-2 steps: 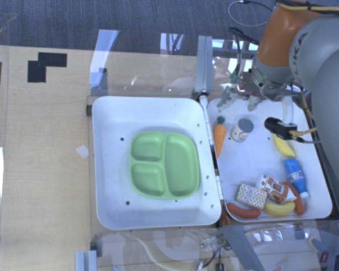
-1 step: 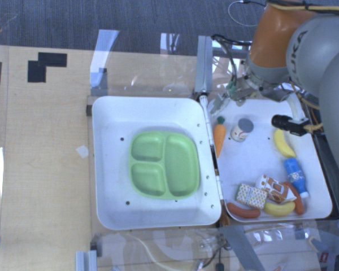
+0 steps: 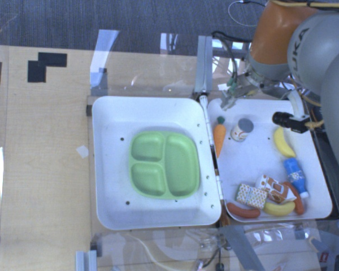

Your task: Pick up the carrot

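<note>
From the overhead camera view, the gripper (image 3: 230, 97) hangs at the far rim of the right bin (image 3: 322, 176), near that bin's far-left corner; whether it is apart or together cannot be told, since the metal parts there blur into the clear fixtures behind. The grey arm (image 3: 322, 44) with its orange band (image 3: 277, 30) fills the upper right above it.

The carrot (image 3: 219, 135) lies just below the gripper, toward the camera, lengthwise along the right bin's left wall and close against it, green top pointing at the gripper, tapered orange tip pointing away. Bare white floor lies to the carrot's right; a small round can (image 3: 240, 130) on its side sits near it there. Farther right of the gripper are a yellow banana (image 3: 283, 142) and a blue bottle (image 3: 294, 175). Along the near rim, well away from the gripper, a sausage (image 3: 243, 211), a patterned box (image 3: 251, 195) and other small items cluster together.

The left bin (image 3: 107, 208), a smooth, shallow, round-cornered shell, holds a glossy green divided plate (image 3: 165, 164) with three compartments. Both bins rest on a pale wooden bench (image 3: 39, 168).
</note>
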{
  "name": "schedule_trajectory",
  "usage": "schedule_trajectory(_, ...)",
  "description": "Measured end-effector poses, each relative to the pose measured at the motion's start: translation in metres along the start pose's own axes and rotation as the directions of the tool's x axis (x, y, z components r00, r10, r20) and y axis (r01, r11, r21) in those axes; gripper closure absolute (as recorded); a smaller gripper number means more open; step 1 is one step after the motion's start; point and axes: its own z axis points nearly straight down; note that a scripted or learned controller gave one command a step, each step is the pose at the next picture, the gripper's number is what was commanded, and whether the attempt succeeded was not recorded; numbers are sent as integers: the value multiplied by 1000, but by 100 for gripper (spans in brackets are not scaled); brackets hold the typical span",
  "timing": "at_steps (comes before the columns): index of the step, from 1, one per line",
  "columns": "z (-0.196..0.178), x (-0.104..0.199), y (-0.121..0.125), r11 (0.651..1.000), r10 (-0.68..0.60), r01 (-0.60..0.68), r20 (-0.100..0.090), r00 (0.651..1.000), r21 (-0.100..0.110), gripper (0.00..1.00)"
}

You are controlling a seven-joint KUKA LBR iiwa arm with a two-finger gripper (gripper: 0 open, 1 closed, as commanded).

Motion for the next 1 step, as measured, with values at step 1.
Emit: schedule_trajectory(1, -14, -8, -64, 976, -220, 220, -2, 976, 3, 100)
